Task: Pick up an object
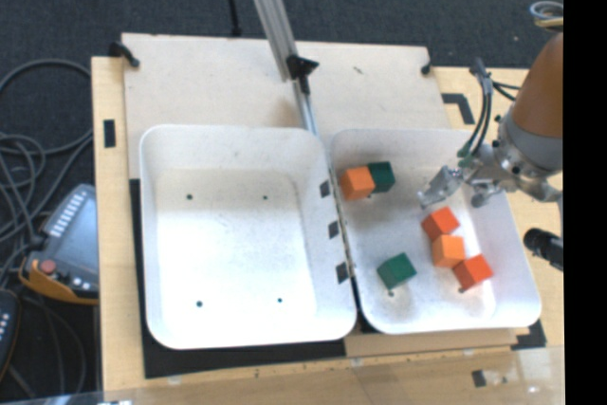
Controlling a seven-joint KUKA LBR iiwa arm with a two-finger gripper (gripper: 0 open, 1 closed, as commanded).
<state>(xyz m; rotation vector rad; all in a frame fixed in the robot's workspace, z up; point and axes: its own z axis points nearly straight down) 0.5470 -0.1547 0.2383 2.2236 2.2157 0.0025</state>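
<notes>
While we read the bench from left to right, we record the following.
Left bin (156, 204): white, lying at 9 o'clock of the right bin (517, 299).
Orange-and-green pair (367, 178): touching, at 11 o'clock in the right bin.
Green cube (396, 270): at 6 o'clock of that pair.
Three orange cubes (449, 249): a touching row, at 4 o'clock.
Gripper (438, 190): above that row at 12 o'clock; we cannot tell its fingers' state.
</notes>
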